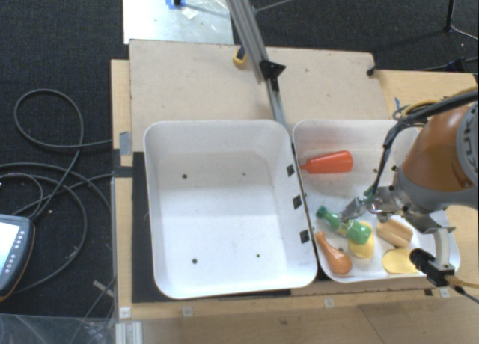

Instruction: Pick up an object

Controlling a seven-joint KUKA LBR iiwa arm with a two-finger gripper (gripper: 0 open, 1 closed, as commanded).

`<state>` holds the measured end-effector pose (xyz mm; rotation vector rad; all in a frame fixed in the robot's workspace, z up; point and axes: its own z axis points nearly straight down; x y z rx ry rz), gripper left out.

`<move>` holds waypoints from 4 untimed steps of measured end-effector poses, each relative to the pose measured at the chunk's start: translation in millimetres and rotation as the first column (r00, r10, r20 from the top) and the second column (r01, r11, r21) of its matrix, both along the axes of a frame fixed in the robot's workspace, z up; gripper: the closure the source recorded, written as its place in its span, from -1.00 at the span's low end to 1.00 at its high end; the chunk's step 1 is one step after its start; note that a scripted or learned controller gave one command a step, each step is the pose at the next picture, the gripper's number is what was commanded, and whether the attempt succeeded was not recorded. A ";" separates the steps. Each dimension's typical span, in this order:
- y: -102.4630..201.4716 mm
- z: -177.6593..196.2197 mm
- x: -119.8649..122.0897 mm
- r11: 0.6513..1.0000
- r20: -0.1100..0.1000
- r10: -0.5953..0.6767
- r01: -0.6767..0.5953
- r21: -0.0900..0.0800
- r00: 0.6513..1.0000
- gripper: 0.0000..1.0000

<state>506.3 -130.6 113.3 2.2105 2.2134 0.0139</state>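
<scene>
My gripper (pixel 355 209) hangs low in the right bin (pixel 340 137), just above a cluster of toy food. Directly beside its tip lie a dark green piece (pixel 328 217) and a brighter green piece (pixel 360 231). A yellow piece (pixel 362 249) and an orange carrot-like piece (pixel 334 254) sit nearer the front wall. To the right are a tan bread-like piece (pixel 394 232) and a yellow disc (pixel 398 262). A red-orange piece (pixel 327 161) lies alone toward the back. Nothing visibly hangs from the gripper.
The left bin (pixel 161 148) sits beside the right one, sharing a raised middle wall (pixel 298 200). The arm's orange band and wrist (pixel 441 159) cover the right bin's right side. A slanted metal pole (pixel 251 25) crosses the back of the bench.
</scene>
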 end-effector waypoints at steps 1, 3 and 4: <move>1.2 9.0 0.5 1.000 0.000 0.001 -0.001 0.003 1.000 1.00; -3.1 120.5 6.5 1.000 -0.008 0.005 -0.005 0.001 1.000 1.00; -3.2 120.8 7.4 1.000 -0.013 0.004 -0.004 0.002 1.000 1.00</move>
